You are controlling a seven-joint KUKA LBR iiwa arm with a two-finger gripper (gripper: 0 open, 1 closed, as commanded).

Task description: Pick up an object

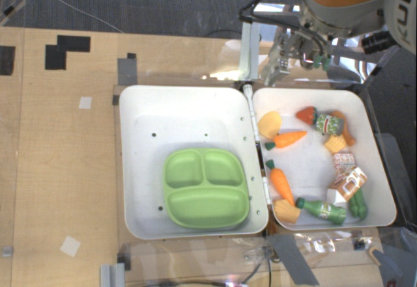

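Closest to the camera, a green bottle lies along the near wall of the right bin, with an orange carrot just left of it. Another carrot and a yellow piece sit toward that bin's far-left corner. My pincer hangs above the bin's far rim; whether it's spread I cannot tell. Left of the right bin, a green divided plate rests in the other bin.
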